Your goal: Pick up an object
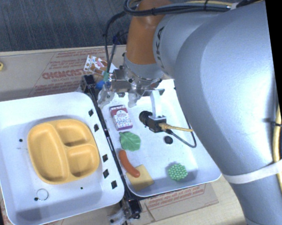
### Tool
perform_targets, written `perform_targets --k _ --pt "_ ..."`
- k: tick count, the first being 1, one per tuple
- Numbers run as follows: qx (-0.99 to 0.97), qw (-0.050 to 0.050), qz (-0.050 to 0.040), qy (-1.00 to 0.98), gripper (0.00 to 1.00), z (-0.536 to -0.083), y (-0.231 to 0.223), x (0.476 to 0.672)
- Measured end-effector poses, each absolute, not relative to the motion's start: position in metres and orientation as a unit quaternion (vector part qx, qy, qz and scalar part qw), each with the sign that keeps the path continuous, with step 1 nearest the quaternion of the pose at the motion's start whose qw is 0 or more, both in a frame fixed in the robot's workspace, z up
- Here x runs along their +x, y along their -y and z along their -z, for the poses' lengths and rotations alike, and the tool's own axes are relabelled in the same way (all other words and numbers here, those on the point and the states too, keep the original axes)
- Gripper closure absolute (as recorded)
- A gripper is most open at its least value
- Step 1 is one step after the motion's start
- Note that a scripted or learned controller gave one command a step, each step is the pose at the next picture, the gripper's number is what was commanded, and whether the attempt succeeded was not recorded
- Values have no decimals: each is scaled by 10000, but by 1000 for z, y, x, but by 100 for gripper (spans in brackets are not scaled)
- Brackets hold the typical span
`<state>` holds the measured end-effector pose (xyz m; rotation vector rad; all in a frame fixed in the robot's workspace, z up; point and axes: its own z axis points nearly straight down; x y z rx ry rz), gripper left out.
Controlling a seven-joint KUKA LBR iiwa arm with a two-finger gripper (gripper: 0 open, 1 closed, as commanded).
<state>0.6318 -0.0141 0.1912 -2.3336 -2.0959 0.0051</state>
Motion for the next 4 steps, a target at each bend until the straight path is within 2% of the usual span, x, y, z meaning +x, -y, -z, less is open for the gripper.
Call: perform_targets --k 1,2,3,4 --pt "-6758 22 -13 7371 0 -191 51 605" --pt "-8270 7 10 5621 0 -95 102 605" --pt "-8248 13 28 5654 100 -106 100 607" --pt "-7852 9 -6 6192 100 -233 63 531"
